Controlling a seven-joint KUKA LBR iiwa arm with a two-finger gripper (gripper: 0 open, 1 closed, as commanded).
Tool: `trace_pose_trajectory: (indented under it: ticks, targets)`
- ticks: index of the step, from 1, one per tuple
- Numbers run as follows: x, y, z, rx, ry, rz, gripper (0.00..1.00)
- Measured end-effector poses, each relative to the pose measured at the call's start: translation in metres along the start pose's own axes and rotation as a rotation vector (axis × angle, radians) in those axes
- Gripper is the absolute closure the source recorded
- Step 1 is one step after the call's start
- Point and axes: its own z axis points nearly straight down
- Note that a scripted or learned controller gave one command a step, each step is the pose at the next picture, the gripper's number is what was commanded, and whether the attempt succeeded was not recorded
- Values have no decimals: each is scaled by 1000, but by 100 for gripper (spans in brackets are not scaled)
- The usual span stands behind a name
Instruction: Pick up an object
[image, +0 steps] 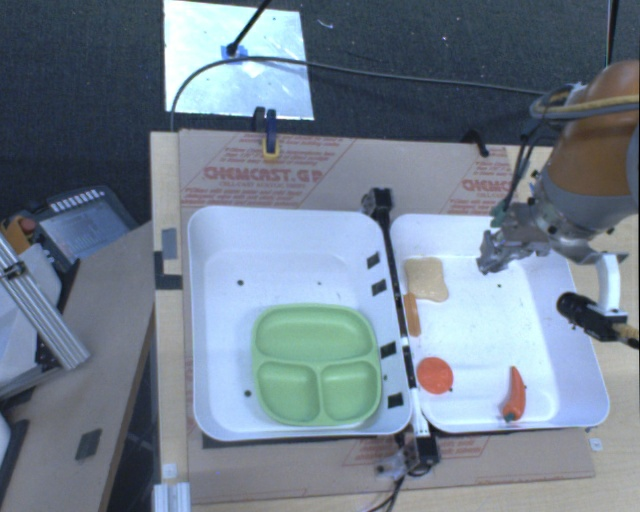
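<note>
Two white bins are seen side by side on the surface (330, 165). In the left bin (215, 260) a green plate (316, 362) with three parts is laid, toward the near side. In the right bin (570, 400) four small things are found. A pale tan piece like bread (426, 279) is placed at the far left of this bin. Just near of it, along the left wall, a small orange stick (411, 314) is laid. A round orange-red thing (435, 375) is seen nearer still, close to the left wall. An orange-red pepper shape (514, 394) is laid near the front right of the bin, well apart from the round thing. The grey arm (590, 160) with its orange band is reached in from the right. The jaws (492, 258) are hung over the far part of the right bin, to the right of the bread piece and apart from it. Nothing is seen between them. It cannot be told whether they are apart or together, as they are dark and small here. A silver sheet (238, 60) is seen at the far side, past the surface.
</note>
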Motion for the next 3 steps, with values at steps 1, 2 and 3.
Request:
trace_pose_trajectory:
  ticks: [1,2,3]
  targets:
    - [57,16,13,0,0,-2,100]
    - [104,26,9,-1,1,-2,100]
    - [146,36,16,0,1,-2,100]
